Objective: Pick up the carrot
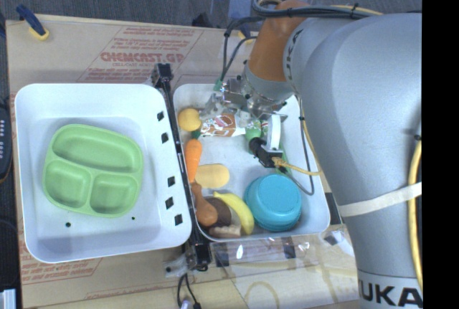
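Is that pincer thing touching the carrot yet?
Apart. The camera view shows the pincer over a packet at the back of the right bin, while the carrot lies by the bin's left wall with white floor between them.

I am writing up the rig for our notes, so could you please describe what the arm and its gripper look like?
The arm is bulky, rounded and light grey, with an orange band above the wrist and part of the black KUKA lettering near its base. Black cables loop over the wrist, and a yellow cable runs down the arm's side. The gripper is a compact metallic assembly with dark parts.
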{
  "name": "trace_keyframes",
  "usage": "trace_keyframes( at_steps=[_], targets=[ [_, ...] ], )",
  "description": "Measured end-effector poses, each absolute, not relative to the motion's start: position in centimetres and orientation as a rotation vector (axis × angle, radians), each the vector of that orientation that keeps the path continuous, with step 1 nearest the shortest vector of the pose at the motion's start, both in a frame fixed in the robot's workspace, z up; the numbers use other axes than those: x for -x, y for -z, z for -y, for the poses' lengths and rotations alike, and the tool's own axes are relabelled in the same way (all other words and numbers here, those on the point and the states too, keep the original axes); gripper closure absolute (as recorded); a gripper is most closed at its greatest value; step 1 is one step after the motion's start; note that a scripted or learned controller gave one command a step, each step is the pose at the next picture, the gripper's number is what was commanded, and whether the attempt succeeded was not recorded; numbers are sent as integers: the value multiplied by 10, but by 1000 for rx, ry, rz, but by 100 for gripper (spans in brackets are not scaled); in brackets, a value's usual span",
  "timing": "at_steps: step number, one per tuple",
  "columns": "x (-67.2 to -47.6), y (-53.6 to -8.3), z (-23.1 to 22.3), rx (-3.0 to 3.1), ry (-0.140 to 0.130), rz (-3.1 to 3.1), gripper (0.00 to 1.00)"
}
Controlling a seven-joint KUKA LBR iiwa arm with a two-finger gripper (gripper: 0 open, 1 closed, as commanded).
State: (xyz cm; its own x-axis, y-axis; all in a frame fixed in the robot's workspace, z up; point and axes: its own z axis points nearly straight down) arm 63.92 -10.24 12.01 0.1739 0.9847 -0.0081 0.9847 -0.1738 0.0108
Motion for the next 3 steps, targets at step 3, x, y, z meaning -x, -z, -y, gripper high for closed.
trace_keyframes(
  at_steps=[3],
  targets=[
    [-544,-90,93,-2601,15,-1780,0]
  ],
)
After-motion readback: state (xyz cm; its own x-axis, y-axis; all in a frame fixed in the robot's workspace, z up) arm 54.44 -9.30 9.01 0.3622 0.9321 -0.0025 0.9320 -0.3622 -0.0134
